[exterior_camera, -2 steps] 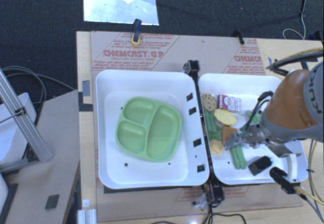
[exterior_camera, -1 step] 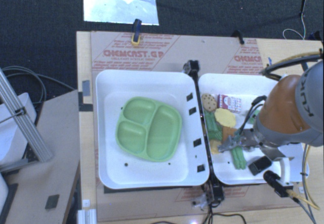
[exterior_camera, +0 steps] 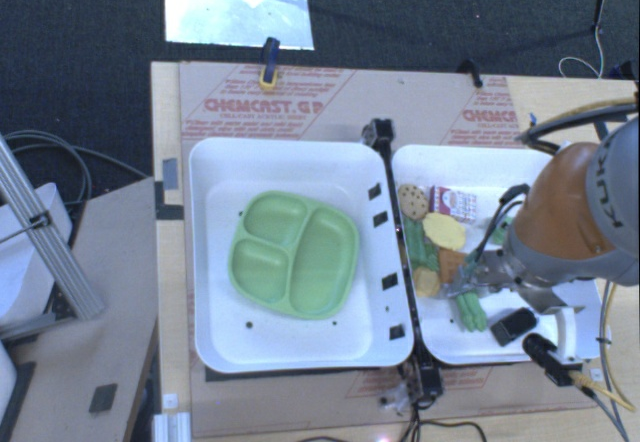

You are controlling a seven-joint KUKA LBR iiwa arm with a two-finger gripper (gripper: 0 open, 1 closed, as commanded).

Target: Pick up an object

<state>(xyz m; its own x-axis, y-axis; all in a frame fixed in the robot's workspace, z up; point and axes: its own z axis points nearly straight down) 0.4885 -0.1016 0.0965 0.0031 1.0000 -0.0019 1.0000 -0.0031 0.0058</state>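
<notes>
Camera view looks down at a slant on the right bin (exterior_camera: 480, 175), where a small heap of toy food lies against the wall at its 9 o'clock side. The arm (exterior_camera: 560, 215) reaches in from 3 o'clock and sets the claw (exterior_camera: 468, 276) low over the near end of that heap. Its wrist hides the tip, so I cannot tell how wide the claw stands, and nothing can be seen held in it.

The likeliest candidates crowd close. An orange piece (exterior_camera: 452, 260) lies just beside the claw at about 10 o'clock, perhaps touching it. A green piece (exterior_camera: 471, 313) lies just beside it at 6 o'clock, with its long axis running roughly from 11 to 5. Farther off toward 11 o'clock sit a yellow piece (exterior_camera: 443, 230), a red-and-white carton (exterior_camera: 452, 202) and a round speckled biscuit (exterior_camera: 412, 197).

My reading is that the coming move turns on the green piece or the orange one, since both are almost under the claw. A short drop would serve better than a reach. The pieces press together, so a close might catch two at once or push one aside.

In the left bin (exterior_camera: 220, 180) a green divided plate (exterior_camera: 295, 255) lies well apart at 9 o'clock.
</notes>
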